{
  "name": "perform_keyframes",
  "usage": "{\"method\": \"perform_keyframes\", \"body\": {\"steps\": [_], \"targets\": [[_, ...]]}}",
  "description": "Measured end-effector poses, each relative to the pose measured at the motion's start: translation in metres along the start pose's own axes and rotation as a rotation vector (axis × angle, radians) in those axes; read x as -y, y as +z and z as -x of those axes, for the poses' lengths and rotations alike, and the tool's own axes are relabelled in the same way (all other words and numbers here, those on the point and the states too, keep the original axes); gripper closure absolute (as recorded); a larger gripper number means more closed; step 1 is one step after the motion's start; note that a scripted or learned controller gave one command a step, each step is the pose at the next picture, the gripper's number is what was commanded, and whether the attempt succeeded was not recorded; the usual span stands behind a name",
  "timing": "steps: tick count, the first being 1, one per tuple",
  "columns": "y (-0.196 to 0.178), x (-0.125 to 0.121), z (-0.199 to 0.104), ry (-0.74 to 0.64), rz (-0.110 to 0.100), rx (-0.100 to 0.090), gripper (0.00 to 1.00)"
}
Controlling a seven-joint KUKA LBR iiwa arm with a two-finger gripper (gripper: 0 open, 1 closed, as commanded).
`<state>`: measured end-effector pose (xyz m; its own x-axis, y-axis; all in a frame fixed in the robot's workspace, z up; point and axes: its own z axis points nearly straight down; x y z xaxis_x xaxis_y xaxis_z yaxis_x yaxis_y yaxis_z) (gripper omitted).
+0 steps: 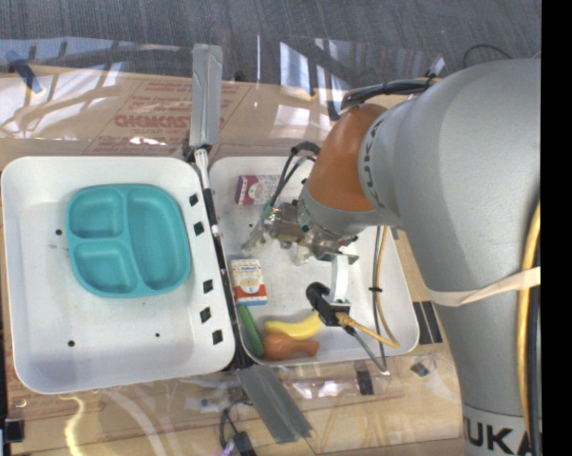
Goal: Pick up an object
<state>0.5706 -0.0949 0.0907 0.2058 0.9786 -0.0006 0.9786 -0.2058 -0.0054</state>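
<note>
Objects for picking lie in the right bin (400, 326): I count 1 red-and-white carton (255, 190), 1 small box (249, 281) with unreadable print, 1 banana (295, 328), 1 orange piece (288, 347) and 1 green piece (250, 331). The left bin (29, 350) holds 1 teal tray (129, 239). My gripper (291, 228) hovers mid-bin; whether it's closed, I can't tell. "UKA" reads on the arm (476, 198).

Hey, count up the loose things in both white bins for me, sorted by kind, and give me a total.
Divided teal tray, left bin: 1
Small printed cartons, right bin: 2
Toy foods, right bin, yellow banana, orange piece, green piece: 3
Total: 6
</note>
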Motion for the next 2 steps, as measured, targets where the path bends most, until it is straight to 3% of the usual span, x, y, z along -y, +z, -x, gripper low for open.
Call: {"method": "perform_keyframes", "body": {"steps": [1,2], "targets": [[-0.056,-0.059,0.026,-0.058,0.004,0.000,0.00],[0.000,-0.084,-0.016,-0.110,0.001,-0.001,0.00]]}}
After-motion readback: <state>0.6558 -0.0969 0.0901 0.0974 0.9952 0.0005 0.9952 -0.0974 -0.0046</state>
